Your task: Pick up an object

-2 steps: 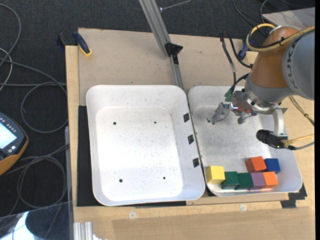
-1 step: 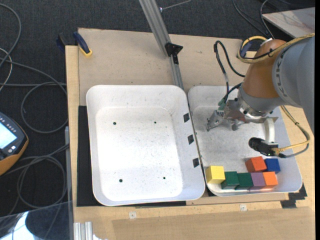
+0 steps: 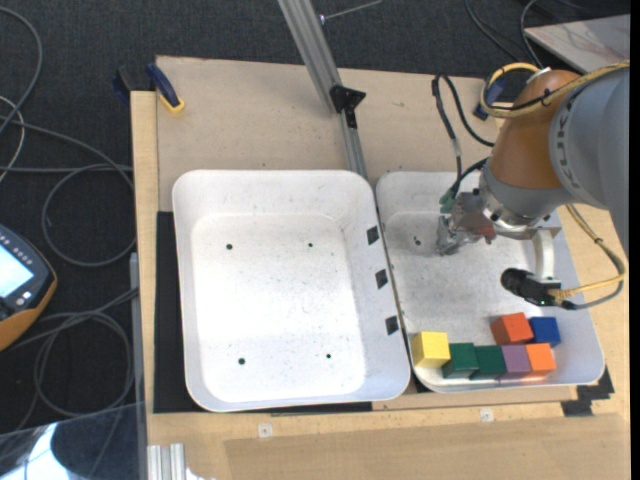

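Several coloured blocks are huddled along the near edge of the right bin (image 3: 450,293): a yellow block (image 3: 432,347), a green block (image 3: 463,357), a purple block (image 3: 516,358), orange blocks (image 3: 513,327) and a blue block (image 3: 545,329). My gripper (image 3: 450,238) points down over the far half of that bin, well away from the blocks, with bare bin floor beneath it. I see nothing held in it. The grey arm with its orange band (image 3: 530,138) comes in from the right.
The left bin (image 3: 270,288) lies beside the right one. A slanted metal pole (image 3: 315,48) crosses the bench behind the bins. A black cable fitting (image 3: 528,285) hangs over the right bin near the arm. Cables trail on the floor at left.
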Motion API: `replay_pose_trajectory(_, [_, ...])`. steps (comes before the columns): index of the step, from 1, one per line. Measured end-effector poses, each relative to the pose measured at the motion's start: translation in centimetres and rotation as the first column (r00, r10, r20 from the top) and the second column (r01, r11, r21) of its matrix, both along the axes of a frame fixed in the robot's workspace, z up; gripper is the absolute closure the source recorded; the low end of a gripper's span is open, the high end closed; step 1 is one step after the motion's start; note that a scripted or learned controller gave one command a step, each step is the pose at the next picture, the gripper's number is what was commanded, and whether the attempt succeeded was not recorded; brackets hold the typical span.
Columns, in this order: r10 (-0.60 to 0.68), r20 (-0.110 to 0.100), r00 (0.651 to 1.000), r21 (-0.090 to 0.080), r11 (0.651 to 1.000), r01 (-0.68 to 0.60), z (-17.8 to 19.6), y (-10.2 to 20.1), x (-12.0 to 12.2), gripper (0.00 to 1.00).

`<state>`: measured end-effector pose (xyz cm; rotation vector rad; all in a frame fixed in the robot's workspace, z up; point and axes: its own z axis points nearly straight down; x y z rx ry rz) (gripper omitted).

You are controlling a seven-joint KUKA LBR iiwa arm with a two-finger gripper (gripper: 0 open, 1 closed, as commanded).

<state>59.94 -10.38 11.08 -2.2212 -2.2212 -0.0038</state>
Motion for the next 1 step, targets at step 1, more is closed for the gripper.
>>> replay_pose_trajectory(1, [0.002, 0.005, 1.000, -0.002, 1.000, -0.002, 4.55, 0.51, 0.56, 1.00])
